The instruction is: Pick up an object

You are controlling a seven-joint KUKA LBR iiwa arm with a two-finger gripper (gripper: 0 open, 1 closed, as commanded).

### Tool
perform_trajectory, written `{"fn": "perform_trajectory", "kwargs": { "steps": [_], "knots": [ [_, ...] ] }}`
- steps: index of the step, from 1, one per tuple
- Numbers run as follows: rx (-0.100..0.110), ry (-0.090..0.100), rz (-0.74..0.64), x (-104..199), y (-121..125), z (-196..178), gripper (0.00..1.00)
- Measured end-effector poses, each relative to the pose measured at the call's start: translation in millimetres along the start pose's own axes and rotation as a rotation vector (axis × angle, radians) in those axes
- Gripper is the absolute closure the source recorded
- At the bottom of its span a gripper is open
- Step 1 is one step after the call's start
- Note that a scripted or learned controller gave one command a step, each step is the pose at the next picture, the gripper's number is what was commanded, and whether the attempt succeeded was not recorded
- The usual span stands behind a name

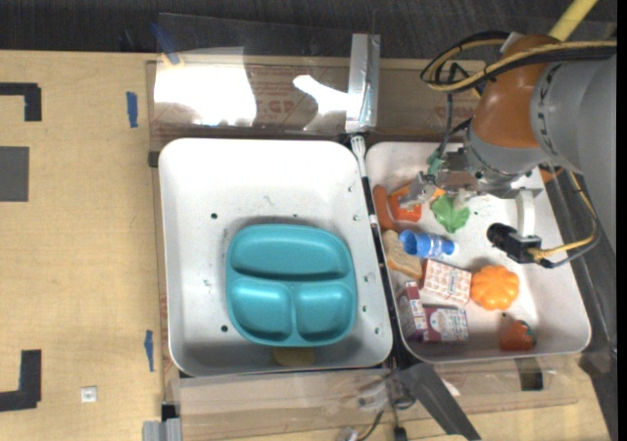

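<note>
The claw [443,184] hangs low over the right bin [573,326], just above a green object [452,215] beside the blue bottle [427,245]; whether it is open, I cannot tell. A clean pick needs a straight descent, centred on the green piece, clear of the bottle.

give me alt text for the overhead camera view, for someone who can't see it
A grey robot arm's claw hangs over the right white bin, above a green item among a blue bottle, an orange toy and small cartons. The left bin holds a teal divided tray.
</note>
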State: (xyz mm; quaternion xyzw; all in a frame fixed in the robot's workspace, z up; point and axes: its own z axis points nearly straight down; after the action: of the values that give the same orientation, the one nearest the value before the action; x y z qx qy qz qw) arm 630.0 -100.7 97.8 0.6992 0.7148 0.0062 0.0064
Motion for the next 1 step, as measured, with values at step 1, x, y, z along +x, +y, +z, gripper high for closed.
{"fn": "perform_trajectory", "kwargs": {
  "steps": [1],
  "knots": [
    [-0.012,0.002,0.001,0.8,3.6,-13.3,1.00]
  ]
}}
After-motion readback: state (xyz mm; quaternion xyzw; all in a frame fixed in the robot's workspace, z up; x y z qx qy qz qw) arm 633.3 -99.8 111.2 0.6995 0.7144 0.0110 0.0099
